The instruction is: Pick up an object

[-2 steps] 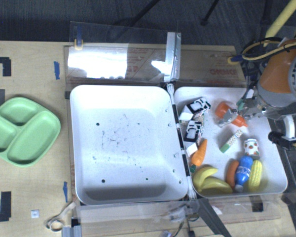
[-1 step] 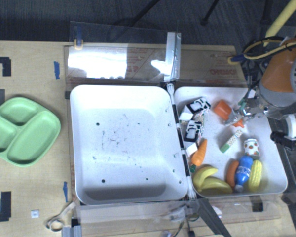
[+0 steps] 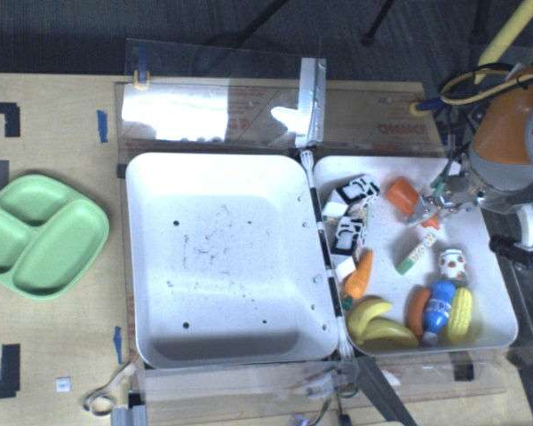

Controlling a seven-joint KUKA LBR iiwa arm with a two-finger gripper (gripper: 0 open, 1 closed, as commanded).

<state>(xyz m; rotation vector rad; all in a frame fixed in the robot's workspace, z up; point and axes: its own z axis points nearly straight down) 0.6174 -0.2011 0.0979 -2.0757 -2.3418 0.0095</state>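
Grey arm's gripper [image 3: 446,195] hovering over right bin [image 3: 502,327], upper right of frame; finger state unclear, toys lying below

Scuffed matt white plastic bins [image 3: 218,238], pale wooden bench [image 3: 53,344], smooth green plastic tray [image 3: 40,235].

Gripper [image 3: 443,198] above toy-filled right bin [image 3: 497,322]

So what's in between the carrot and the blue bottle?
Bare white bin floor separates the carrot from the blue bottle in the camera view; the bananas sit just below that stretch.
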